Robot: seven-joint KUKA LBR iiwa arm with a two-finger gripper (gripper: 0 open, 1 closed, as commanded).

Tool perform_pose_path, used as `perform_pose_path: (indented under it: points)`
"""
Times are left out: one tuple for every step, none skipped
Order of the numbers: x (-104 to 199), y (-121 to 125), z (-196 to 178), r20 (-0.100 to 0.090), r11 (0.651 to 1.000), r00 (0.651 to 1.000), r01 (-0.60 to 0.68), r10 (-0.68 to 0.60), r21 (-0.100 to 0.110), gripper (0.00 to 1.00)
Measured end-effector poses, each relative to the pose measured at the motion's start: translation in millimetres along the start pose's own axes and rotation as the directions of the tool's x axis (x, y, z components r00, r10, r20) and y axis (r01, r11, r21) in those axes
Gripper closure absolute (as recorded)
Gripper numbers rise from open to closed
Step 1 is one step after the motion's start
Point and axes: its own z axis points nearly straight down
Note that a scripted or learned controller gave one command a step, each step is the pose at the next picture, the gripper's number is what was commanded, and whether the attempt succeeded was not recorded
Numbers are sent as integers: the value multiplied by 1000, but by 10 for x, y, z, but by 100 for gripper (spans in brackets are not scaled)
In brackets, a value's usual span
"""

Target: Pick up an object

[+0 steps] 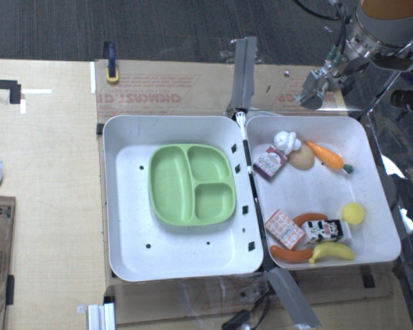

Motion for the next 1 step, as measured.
perform_pose_path:
  points:
    - [-211,-55,344,-2,992,992,-125,125,4,100]
